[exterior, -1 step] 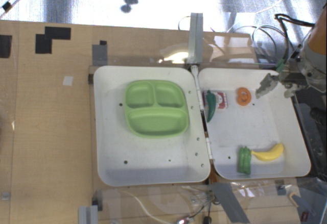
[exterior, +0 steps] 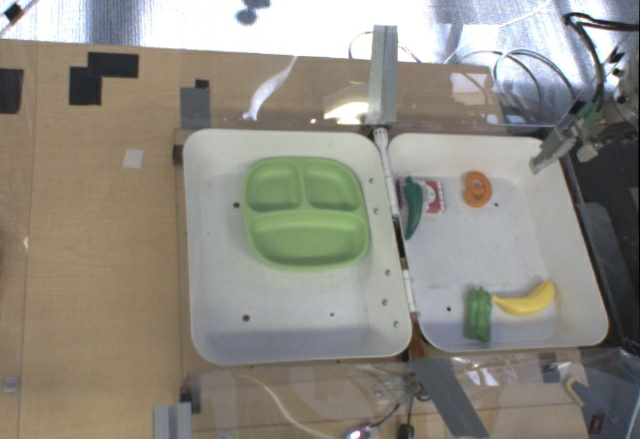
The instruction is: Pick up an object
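Two shallow white bins sit side by side on the wooden table (exterior: 90, 257), split by a grey divider post (exterior: 383, 77) at the far edge. Landmark is the right bin (exterior: 575, 257). Inside it, at the near edge, a yellow banana (exterior: 527, 300) lies with one end touching or just beside a green pepper-like object (exterior: 478, 315), which sits to its left. At the far side of this bin an orange ring (exterior: 478, 188) lies flat, well apart from the banana. Left of the ring, against the bin's left wall, a red-and-white packet (exterior: 430, 195) lies with a dark green chili-shaped piece (exterior: 410, 209) on or just beside it; cannot tell which. Left of the right bin, the left bin (exterior: 215, 327) holds a green divided plate (exterior: 305, 212) with three compartments, roughly centred, slightly toward the far side. The end effector (exterior: 548, 155) hovers over the far right corner of the right bin, close to its rim, well apart from every object there, nothing seen between its fingers. How wide it stands is too small and blurred to tell. White cables (exterior: 520, 62) loop on the table beyond the right bin's far edge.
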Available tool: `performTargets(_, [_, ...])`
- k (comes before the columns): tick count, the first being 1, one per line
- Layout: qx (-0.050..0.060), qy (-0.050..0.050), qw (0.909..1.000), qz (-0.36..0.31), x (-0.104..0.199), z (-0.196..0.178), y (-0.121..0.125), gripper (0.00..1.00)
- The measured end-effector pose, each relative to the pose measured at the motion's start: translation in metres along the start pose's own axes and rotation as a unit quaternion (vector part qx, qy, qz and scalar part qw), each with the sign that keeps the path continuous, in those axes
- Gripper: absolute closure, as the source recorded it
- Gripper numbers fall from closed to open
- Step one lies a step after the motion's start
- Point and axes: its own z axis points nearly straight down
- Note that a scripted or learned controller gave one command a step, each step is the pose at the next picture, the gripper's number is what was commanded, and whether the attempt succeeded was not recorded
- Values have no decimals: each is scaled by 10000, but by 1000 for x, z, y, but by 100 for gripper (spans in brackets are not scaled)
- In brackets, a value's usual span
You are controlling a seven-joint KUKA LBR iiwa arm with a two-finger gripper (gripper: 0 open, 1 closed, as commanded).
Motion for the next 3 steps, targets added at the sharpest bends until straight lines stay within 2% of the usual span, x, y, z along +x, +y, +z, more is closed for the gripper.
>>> performTargets(1, [15,12,9989,466,-3,150,21,0])
performTargets(2, [-5,8,9971,763,40,176,67,0])
performTargets(3, [-5,6,9971,763,40,176,67,0])
